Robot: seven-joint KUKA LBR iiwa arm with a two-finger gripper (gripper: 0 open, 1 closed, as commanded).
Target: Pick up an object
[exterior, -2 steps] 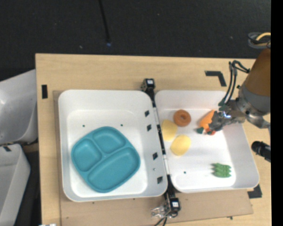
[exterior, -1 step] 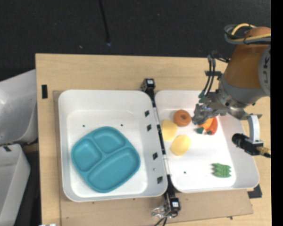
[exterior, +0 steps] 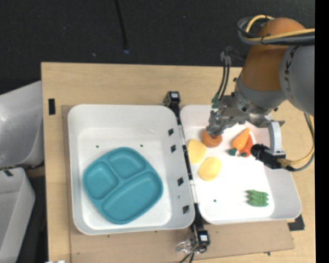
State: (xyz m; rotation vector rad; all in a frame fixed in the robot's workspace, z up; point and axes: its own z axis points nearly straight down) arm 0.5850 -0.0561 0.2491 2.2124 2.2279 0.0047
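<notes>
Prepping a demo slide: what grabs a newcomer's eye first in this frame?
The arm's orange band at upper right, with the tool down over a small orange round object in the right bin. Next, the blue divided plate lying alone in the left bin. Then two yellow pieces near the divider and a green item at lower right.

This looked like a robotics lab: a plain wooden tabletop [exterior: 126,81] carried two white bins [exterior: 77,147] clipped side by side, stocked with toy food [exterior: 209,167] and a blue divided plate [exterior: 123,184], while a cabled industrial arm [exterior: 274,59] reached in above a dark floor.
</notes>
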